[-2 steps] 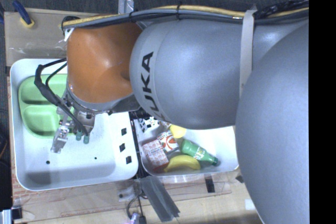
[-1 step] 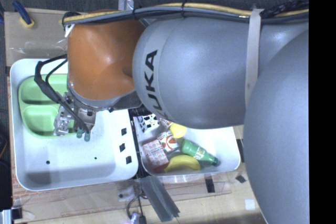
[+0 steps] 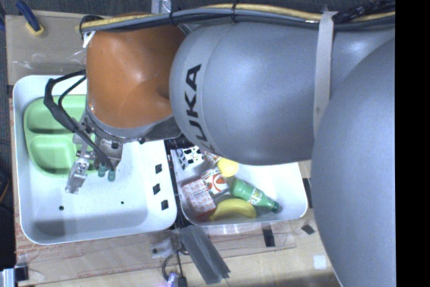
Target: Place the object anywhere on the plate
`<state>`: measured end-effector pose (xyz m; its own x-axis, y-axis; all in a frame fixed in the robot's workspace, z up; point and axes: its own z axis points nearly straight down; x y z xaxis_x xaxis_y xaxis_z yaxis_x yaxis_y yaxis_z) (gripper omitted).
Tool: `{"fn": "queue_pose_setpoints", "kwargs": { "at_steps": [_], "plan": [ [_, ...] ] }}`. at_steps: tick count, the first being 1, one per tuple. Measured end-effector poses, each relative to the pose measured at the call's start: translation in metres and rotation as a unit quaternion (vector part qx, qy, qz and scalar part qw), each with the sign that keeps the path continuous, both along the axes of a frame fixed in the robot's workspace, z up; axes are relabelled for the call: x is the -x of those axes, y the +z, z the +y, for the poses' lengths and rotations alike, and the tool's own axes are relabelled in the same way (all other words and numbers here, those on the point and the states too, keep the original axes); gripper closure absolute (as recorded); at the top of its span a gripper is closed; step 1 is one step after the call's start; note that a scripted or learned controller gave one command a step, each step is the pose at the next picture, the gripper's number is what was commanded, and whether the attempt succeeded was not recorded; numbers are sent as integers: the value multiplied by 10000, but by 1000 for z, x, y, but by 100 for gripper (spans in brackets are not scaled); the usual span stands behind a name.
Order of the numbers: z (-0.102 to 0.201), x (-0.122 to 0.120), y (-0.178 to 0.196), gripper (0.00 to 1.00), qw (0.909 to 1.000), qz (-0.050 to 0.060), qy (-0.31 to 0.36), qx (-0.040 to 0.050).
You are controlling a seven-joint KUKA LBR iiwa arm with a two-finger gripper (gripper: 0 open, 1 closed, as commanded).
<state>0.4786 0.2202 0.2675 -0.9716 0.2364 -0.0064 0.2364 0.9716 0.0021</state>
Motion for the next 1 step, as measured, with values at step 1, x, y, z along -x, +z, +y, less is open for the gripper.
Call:
{"fn": "queue_pose_setpoints", "kwargs": {
  "at_steps": [1],
  "plan": [
    [1,-1,11,100,10000,-14,19,-4]
  ]
}}
